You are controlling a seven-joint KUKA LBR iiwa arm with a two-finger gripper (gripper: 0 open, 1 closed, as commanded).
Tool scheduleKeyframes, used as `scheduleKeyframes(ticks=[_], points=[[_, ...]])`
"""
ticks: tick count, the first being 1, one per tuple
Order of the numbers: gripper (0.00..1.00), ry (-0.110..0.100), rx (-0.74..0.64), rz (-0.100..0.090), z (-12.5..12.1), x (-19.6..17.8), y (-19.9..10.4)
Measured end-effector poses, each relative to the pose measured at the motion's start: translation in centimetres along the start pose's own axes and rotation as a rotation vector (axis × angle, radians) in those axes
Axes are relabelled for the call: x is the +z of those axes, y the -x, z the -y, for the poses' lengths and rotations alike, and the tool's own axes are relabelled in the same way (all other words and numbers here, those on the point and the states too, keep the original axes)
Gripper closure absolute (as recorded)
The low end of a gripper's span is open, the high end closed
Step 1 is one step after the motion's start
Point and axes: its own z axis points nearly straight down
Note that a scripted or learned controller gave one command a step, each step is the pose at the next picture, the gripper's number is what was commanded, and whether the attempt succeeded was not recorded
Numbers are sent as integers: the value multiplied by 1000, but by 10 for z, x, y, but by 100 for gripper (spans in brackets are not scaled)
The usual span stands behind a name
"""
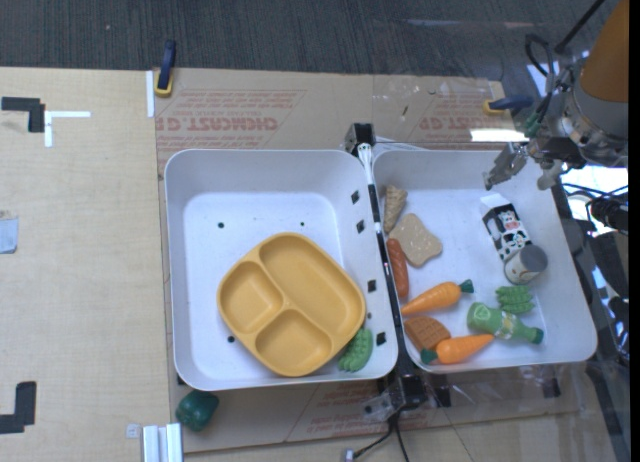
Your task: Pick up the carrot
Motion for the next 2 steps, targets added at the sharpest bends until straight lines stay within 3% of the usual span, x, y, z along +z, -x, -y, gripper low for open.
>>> scheduleKeyframes(ticks=[1, 2], points=[[0, -1, 10, 0, 56, 55, -61], [0, 2, -269, -1, 109, 138, -70]])
